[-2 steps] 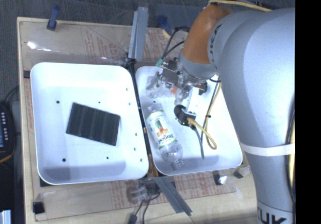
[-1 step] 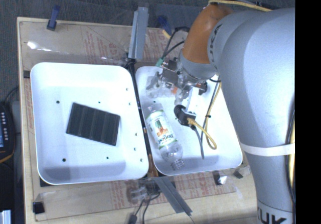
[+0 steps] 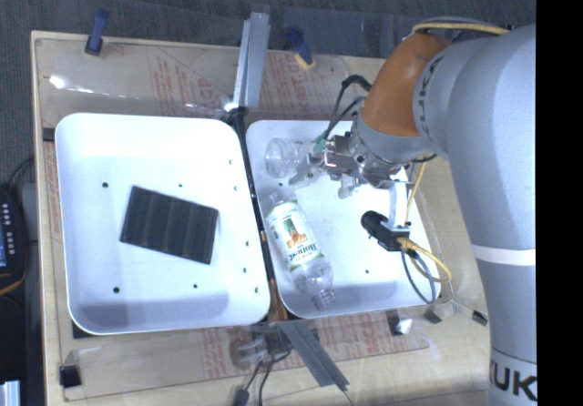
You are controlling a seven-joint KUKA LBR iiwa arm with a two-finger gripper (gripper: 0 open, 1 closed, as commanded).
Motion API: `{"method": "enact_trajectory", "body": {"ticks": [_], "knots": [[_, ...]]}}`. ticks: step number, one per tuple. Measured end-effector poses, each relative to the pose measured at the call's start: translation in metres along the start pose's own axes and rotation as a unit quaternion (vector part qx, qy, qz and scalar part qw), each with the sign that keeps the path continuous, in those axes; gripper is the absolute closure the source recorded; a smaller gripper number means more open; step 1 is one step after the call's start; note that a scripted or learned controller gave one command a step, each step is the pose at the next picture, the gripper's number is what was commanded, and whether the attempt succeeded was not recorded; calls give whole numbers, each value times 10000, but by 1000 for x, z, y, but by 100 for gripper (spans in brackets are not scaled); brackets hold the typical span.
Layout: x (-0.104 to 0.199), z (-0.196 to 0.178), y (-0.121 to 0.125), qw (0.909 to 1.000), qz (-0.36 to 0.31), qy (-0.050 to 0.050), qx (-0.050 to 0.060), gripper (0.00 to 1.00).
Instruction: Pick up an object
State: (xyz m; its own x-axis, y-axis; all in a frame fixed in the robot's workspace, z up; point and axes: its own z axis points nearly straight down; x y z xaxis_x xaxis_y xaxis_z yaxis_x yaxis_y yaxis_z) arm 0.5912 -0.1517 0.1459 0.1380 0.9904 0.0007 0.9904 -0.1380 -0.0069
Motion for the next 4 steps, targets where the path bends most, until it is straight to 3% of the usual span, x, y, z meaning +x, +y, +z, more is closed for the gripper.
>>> {"method": "enact_trajectory", "body": {"ticks": [1, 2, 3, 4], "knots": [[2, 5, -14, 9995, -172, -55, -254, 0], [8, 7, -23, 9982, -446, -99, -376, 0], [10, 10, -25, 9970, -634, -112, -431, 0], [10, 14, -33, 9967, -734, -90, -336, 0]]}}
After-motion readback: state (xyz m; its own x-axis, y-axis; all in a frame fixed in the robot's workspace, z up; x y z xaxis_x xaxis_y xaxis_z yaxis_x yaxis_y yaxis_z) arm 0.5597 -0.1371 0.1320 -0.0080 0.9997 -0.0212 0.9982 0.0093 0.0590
